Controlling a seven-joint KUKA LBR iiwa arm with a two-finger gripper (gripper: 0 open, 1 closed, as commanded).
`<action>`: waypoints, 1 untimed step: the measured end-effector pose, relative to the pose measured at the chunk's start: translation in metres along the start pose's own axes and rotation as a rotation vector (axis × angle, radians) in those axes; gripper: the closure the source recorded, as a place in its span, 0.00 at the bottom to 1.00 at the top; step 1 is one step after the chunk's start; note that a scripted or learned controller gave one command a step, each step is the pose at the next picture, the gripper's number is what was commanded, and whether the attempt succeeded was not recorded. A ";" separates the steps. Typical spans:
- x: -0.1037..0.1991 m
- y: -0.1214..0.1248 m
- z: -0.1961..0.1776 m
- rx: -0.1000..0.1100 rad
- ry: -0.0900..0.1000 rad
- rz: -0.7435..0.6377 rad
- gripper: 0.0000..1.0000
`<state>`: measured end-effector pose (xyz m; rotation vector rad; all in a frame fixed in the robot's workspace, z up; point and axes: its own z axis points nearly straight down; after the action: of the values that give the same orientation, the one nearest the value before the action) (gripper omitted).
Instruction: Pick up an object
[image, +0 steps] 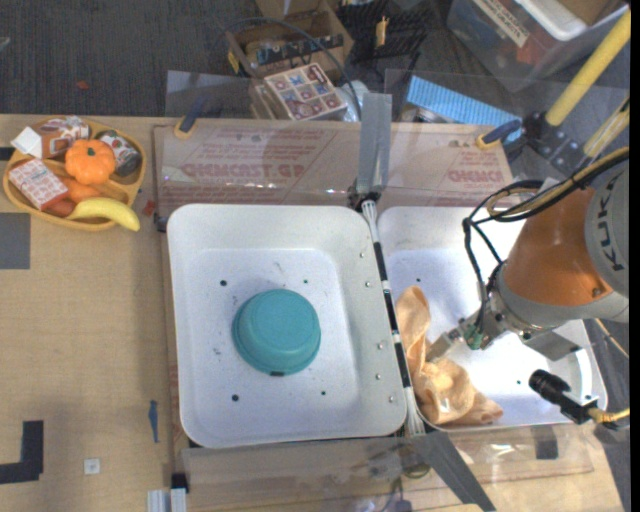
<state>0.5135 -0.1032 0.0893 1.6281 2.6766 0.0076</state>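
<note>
Teal bowl below "CHEMCAST GP" sheet

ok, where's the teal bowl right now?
In the camera view, the teal bowl sits upside down near the middle of the left bin, well apart from the tan cloth and gripper in the right bin.

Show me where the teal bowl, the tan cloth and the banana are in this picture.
teal bowl (277, 331), camera view, middle of its upturned base.
tan cloth (440, 382), camera view, crumpled middle of the fabric.
banana (104, 210), camera view, middle of its curved body.
</note>
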 end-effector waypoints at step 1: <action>-0.026 0.000 -0.009 0.004 0.002 -0.085 0.00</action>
<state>0.5256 -0.1259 0.0982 1.5140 2.7468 0.0025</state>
